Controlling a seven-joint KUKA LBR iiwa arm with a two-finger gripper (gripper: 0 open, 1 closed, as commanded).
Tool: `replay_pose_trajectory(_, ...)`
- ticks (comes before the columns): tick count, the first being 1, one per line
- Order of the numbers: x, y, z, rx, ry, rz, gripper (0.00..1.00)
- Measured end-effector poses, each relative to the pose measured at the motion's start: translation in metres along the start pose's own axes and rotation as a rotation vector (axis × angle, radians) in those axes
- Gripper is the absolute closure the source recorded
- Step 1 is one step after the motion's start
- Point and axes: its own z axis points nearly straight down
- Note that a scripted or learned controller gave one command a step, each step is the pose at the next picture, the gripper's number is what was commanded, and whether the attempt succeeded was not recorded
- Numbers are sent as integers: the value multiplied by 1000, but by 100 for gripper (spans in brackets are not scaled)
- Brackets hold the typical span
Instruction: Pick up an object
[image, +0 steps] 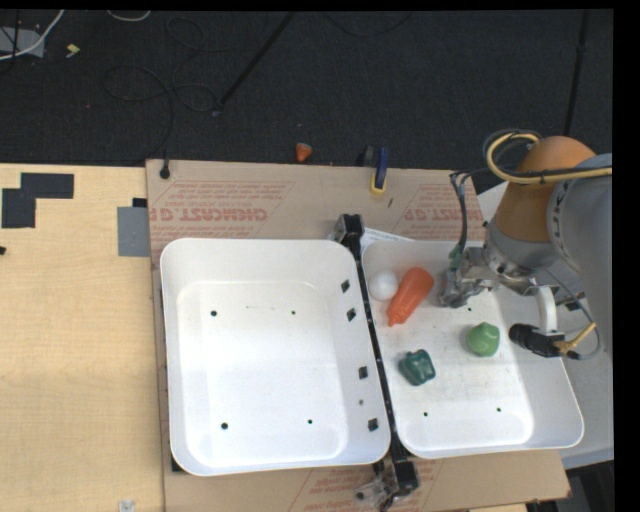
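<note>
The carrot (409, 294), an orange toy, lies tilted in the right bin (520, 432), near its far left corner, with a white ball (383, 286) touching or just beside its left flank. My pincer (462, 288) hangs just to the carrot's right, low over the bin; whether it is open or closed I cannot tell, since the metal blurs together there. Nothing shows between its tips. I judge the risks like this: if I close off-centre, the tapered carrot may squirt sideways and knock the ball against the wall. A light green lump (483, 339) sits near my wrist, and a dark green piece (417, 367) lies further forward; a sweep of my arm could shove the lump. The left bin (190, 300) stands beside, on the bench (80, 350).
</note>
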Motion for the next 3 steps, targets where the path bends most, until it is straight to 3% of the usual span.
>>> replay_pose_trajectory(2,-10,0,0,-4,-2,3,100)
replay_pose_trajectory(3,-37,0,-1,-5,-3,4,100)
